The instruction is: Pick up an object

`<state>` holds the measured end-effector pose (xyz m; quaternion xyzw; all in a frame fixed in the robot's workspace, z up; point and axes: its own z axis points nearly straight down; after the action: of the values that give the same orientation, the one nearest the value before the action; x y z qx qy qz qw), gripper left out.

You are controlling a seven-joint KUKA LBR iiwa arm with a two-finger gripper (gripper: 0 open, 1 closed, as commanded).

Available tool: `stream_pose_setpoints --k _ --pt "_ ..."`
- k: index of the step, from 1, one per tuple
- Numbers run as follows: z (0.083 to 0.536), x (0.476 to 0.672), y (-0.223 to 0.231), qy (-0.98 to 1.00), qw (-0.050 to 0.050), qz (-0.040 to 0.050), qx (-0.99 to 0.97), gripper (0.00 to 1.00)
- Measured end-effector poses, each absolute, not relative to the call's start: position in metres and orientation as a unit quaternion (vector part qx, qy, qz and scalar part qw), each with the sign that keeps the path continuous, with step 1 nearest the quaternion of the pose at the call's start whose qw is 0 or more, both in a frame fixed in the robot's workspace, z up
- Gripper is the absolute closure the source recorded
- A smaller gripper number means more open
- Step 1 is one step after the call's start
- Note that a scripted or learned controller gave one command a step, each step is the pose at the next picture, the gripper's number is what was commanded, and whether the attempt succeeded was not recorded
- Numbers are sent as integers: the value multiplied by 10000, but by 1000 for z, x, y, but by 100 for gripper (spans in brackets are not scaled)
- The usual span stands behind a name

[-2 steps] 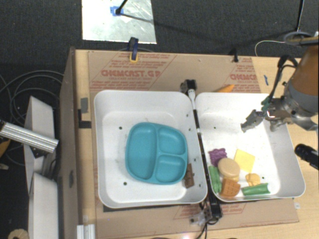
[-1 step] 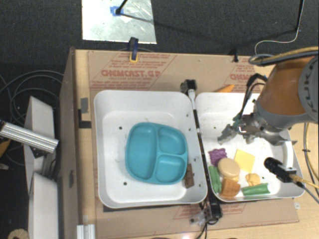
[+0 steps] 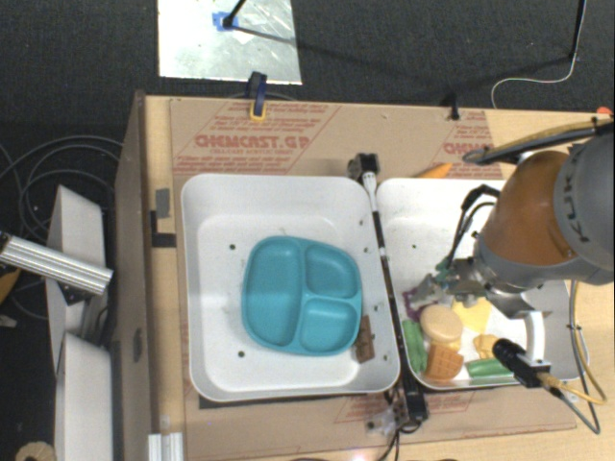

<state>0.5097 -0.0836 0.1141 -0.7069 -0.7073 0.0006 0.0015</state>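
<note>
White bins sit side by side on the bench, and the grey and orange arm (image 3: pixel 538 221) reaches down into the right bin (image 3: pixel 423 192). Its gripper (image 3: pixel 444 281) hangs low over the near left part of that bin, right above a small heap of toys. Whether the pincer is wide or narrow I cannot tell from here, as the wrist covers it, and I see nothing held in it. Just beside it, on the near side, lies a pale tan round thing (image 3: pixel 442 323), with an orange-brown ribbed piece (image 3: pixel 444 361) touching its near edge. A green piece (image 3: pixel 413 339) lies along the bin's left wall next to them, a bit of purple (image 3: pixel 411 305) shows just left of the gripper, and a yellow piece (image 3: pixel 471 313) lies just to its right. Over in the left bin (image 3: pixel 211 257) a teal divided plate (image 3: pixel 303 294) lies flat in the middle, with a small brown thing (image 3: pixel 365 339) at its near right edge
</note>
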Motion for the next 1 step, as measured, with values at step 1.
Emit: stream_pose_setpoints --k 1 --pt "84 495 -83 -7075 -2 -5 -7068 0"
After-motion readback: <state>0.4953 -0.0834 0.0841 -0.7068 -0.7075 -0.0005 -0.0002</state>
